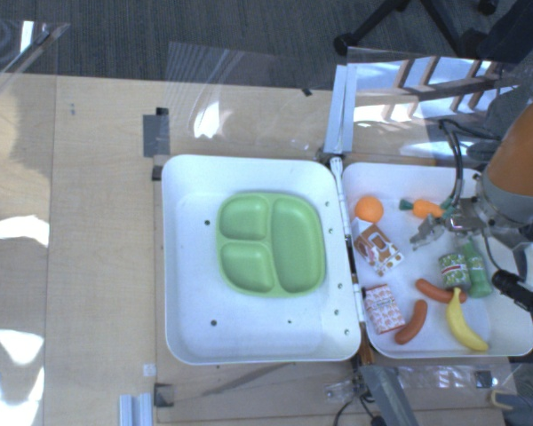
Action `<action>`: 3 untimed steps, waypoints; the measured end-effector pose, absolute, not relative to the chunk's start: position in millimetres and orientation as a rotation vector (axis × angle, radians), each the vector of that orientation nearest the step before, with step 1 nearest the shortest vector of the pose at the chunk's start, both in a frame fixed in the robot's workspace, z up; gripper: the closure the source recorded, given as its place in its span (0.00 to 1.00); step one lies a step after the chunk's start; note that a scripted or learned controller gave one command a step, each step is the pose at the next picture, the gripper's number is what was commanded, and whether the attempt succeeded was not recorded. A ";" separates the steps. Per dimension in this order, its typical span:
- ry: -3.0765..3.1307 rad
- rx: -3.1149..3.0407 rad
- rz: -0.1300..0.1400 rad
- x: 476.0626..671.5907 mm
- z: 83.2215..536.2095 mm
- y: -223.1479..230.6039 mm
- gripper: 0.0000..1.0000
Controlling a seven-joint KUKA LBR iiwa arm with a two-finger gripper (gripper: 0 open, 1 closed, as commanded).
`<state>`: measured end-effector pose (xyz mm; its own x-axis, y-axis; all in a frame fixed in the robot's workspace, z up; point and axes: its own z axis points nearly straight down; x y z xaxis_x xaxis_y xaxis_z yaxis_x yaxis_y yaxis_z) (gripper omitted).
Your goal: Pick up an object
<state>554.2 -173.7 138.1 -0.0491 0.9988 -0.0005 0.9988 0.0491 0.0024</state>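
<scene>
1. The bench [89, 238] is pale wood-grain, smooth, with glare from a clear sheet across its far part.
2. The left bin [186, 327] is shallow, white, with rounded corners. At its centre lies a green divided plate [273, 243], matte plastic, with two small compartments on its left and one long one on its right.
3. The right bin [515, 340] touches the left bin along their shared edge and carries all the small toy foods.
4. Near its left edge sit an orange ball-shaped fruit [369, 209], a brown-and-white printed carton [377, 248] just below it, and a red-and-white printed box [383, 308] toward the near left corner. The writing on both is too small to read.
5. Toward the middle of the near edge lie two glossy red sausages [411, 321] [437, 290].
6. A small carrot [422, 208], orange with a green tip, lies near the far edge.
7. The gripper [428, 232] hangs over the bin's middle, its metal fingers spread apart and holding nothing, just below the carrot.
8. A green printed pouch [465, 271] lies beneath the wrist, and a yellow banana [465, 325] curves toward the near right corner.
</scene>
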 end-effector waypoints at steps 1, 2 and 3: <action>2.385 2.040 0.015 514.7 93.6 -195.7 0.00; 2.407 2.004 0.011 583.9 87.7 -197.2 0.00; 2.437 1.989 -0.006 647.0 85.2 -206.2 0.00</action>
